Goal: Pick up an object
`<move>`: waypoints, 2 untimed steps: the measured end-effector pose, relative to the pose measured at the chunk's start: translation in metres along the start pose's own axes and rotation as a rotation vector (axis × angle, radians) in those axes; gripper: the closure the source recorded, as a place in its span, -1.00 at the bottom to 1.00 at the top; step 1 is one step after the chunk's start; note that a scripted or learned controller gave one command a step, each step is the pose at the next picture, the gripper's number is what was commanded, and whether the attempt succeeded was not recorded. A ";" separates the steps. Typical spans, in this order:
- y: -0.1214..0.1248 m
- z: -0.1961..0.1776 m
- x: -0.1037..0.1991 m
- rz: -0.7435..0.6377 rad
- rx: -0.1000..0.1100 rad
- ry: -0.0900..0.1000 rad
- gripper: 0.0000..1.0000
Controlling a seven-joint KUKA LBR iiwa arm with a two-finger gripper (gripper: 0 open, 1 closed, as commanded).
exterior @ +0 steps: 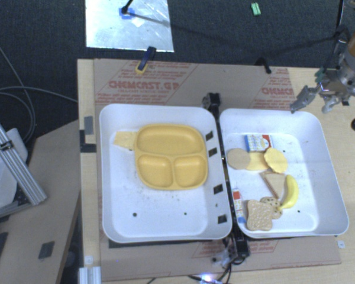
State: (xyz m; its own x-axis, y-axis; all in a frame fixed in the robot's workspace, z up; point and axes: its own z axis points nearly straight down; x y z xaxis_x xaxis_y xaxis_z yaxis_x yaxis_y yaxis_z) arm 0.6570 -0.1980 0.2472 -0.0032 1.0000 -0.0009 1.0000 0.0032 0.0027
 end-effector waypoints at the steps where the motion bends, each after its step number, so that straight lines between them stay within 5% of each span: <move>1: -0.033 0.167 -0.007 0.006 0.002 0.005 -1.00; 2: -0.112 0.160 0.050 0.002 0.000 0.002 -1.00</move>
State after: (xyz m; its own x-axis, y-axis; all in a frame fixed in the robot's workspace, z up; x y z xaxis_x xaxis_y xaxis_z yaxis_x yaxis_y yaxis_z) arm 0.5455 -0.1488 0.0864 -0.0011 1.0000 0.0012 1.0000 0.0011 0.0024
